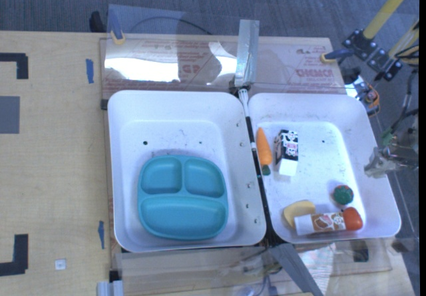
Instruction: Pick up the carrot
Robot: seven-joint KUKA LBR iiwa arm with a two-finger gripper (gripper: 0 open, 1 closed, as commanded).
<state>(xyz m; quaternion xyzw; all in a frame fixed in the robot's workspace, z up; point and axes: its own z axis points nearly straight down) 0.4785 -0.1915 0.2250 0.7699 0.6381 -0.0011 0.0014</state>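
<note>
Orange and tapered, with a green stub at its near end, the small plastic carrot (264, 150) lies along the left wall of the right-hand shallow white bin (373, 130), just beside a black-and-white milk carton (288, 152) and well apart from the yellow banana (298, 209) and red-capped bottle (329, 222) at the bin's near edge. We judge the pick not yet begun, since nothing touches the carrot and we cannot tell the state of the hand. Our next move calls for a descent over the carrot's middle, fingers straddling its narrow width and clearing both wall and carton.
</note>
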